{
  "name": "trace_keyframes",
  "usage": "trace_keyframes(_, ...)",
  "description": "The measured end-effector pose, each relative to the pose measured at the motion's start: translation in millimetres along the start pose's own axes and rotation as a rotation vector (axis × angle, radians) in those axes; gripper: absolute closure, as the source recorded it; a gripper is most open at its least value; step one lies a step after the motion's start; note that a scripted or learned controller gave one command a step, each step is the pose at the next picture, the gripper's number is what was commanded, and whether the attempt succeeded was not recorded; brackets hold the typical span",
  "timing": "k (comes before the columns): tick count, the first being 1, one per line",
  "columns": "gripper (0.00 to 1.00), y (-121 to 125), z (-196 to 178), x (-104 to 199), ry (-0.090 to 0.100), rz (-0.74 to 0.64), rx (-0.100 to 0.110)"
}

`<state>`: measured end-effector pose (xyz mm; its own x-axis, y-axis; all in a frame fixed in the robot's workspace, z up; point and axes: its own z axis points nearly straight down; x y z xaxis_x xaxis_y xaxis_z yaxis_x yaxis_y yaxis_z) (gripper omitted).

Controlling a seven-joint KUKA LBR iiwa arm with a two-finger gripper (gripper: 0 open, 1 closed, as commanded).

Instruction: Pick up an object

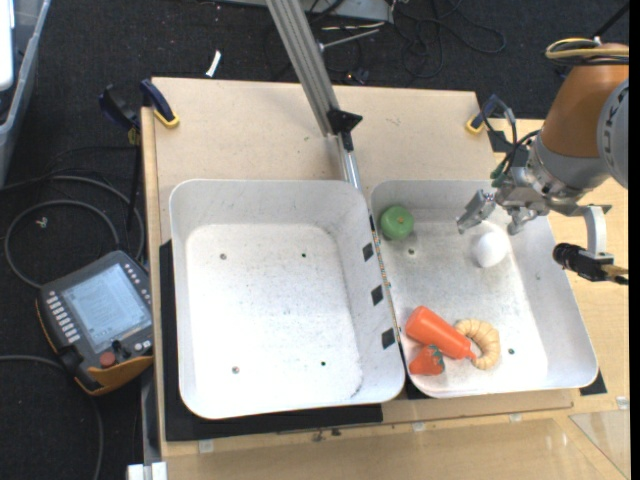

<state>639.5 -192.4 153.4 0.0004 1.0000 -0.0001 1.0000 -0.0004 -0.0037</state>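
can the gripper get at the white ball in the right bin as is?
Probably yes. The gripper sits just above the white ball in the right bin, with nothing between them. The green ball and carrot lie well clear.

- Arm: cut off by the right edge.
- Red item: partly hidden beneath the carrot; identity unclear.
- Clear container: cropped at left edge.

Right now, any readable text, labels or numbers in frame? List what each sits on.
None can be read.
Teach pendant screen: light display content, too small and blurred to read.
Black tabs on the bin divider: no legible marks.
Orange-banded arm and gripper: no legible text.
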Motion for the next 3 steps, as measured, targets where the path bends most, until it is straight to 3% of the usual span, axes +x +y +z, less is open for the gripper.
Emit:
trace_keyframes(1,1.0,1.5,-14.0,0.0,-0.002,-0.001,-0.007)
trace_keyframes(3,1.0,2.0,-129.1,-4.8,-0.003,-0.004,-0.012)
